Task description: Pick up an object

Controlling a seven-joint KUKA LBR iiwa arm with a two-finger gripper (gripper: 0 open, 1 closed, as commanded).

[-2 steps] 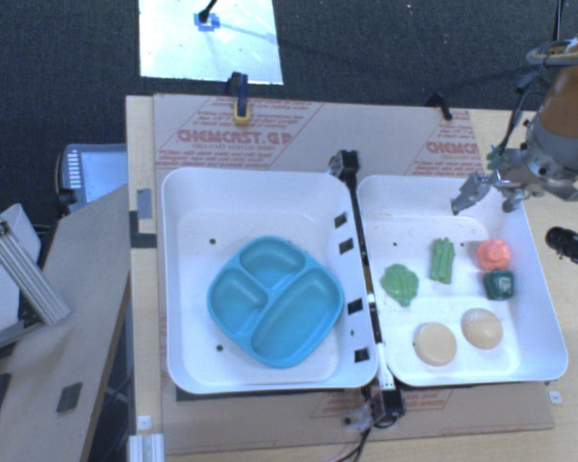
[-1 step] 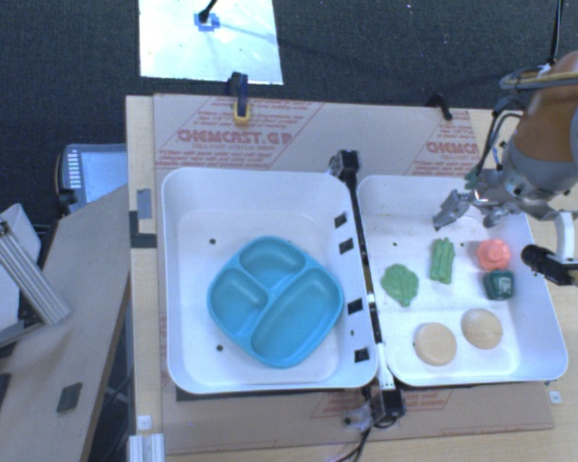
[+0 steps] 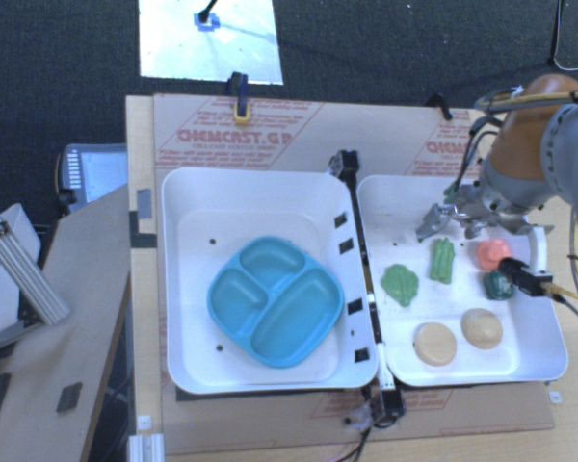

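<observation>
- Two white bins side by side on the tabletop. Left bin (image 3: 188, 287) holds a blue divided plate (image 3: 275, 299), lying flat at centre-left of the frame.
- Right bin (image 3: 549, 359) holds the loose pieces, all toy-food size: a green leafy piece (image 3: 401, 283) nearest the divider; a long green ribbed piece (image 3: 442, 260) just right of it; a pink-orange rounded piece (image 3: 492, 252) further right, with a dark green piece (image 3: 498, 286) touching or just beside it; two tan round pieces along the lower edge, one (image 3: 434, 343) left and one (image 3: 482, 327) right.
- Arm comes in from the upper right of the frame. The tool (image 3: 445, 218) sits over the upper part of the right bin, just above the long green ribbed piece. Metal fingertips point left; they look spread a little, but how wide I cannot tell. Nothing is seen between them.
- Nearest candidate: the long green ribbed piece. Judged light and probably hard plastic or rubber, no fragility concern. Ribs should give the pads some bite.
- Best hold, by my reading: across its narrow width at mid-length, fingers either side of the long axis.
- The tan rounds look smooth and domed, likelier to squirt out of a pinch.
- The pink and dark green pair sit too close together for a clean grab.
</observation>
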